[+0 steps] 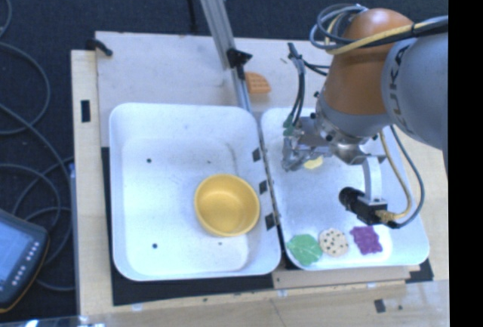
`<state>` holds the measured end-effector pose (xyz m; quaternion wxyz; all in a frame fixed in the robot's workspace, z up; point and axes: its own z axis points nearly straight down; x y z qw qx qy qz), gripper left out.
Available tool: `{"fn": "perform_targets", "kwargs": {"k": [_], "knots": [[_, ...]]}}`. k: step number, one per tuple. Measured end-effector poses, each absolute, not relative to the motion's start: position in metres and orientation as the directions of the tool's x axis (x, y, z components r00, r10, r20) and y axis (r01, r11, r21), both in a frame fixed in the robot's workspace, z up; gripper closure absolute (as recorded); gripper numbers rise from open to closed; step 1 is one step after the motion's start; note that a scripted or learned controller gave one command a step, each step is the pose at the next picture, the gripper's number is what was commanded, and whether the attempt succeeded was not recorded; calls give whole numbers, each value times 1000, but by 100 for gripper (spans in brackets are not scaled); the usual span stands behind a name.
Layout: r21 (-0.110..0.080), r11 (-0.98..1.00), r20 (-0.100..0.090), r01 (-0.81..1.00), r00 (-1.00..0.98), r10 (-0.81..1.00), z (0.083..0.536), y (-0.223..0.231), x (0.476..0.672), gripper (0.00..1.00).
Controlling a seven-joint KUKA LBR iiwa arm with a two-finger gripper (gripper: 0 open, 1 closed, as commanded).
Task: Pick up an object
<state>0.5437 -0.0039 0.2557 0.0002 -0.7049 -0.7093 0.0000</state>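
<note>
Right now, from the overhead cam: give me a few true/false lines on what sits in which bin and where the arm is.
1. The yellow bowl sits in the left bin. True.
2. The gripper is over the left bin. False: it is over the right bin.
3. A green piece, a cookie and a purple piece lie along the right bin's near edge. True.
4. The cookie lies inside the yellow bowl. False: it lies on the right bin's floor.
5. An orange object lies on the bench beyond the bins. True.
</note>
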Motion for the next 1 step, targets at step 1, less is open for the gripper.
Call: {"fn": "perform_targets", "kwargs": {"k": [1], "knots": [[0,6,-1,1000,-6,1000,245,46,554,100]]}}
